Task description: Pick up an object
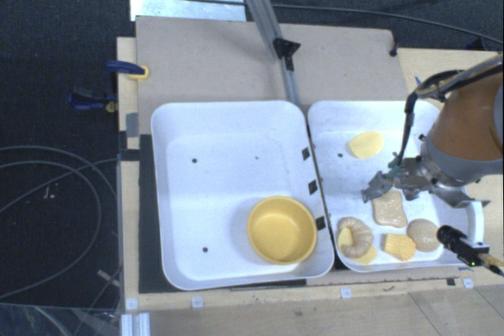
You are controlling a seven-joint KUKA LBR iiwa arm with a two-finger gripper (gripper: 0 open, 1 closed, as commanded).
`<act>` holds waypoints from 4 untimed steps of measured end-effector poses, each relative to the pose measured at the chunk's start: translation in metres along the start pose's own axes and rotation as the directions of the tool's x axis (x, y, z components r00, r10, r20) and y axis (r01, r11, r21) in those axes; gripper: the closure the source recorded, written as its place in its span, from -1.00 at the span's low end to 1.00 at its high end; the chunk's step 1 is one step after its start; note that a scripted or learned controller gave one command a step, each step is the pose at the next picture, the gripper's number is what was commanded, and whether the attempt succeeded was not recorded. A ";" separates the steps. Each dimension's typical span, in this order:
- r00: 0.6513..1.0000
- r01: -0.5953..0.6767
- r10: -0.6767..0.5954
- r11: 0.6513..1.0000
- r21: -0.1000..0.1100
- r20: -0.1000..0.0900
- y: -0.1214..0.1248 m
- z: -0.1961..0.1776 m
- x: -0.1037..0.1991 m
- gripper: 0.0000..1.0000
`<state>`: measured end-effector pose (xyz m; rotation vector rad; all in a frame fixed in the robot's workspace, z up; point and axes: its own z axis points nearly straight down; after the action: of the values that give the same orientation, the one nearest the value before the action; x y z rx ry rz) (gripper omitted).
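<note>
Near edge, right bin (327, 122): croissant (355, 237), corn piece (399, 246) and tan round roll (423, 234) in a row. Toast slice (389, 208) just beyond them, directly under the hand (391, 186); whether the hand is released or clenched cannot be told. Yellow oval piece (365, 144) farther back. Left bin (173, 130): yellow bowl (281, 229), near right corner. Both bins on the surface (213, 59).

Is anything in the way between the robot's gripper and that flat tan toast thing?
Nothing visible. The gripper sits right above the toast slice in the right bin; the croissant lies off to the side.
</note>
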<state>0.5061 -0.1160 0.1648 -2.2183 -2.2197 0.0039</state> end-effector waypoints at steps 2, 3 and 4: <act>1.000 0.000 0.000 1.000 -0.006 0.002 0.002 0.074 -0.005 -1.00; 1.000 -0.002 0.002 1.000 -0.015 0.006 0.004 0.061 -0.006 1.00; 1.000 0.005 -0.005 1.000 -0.011 0.002 0.015 0.002 -0.004 1.00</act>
<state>0.5211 -0.1201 0.1627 -2.2199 -2.2316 -0.0065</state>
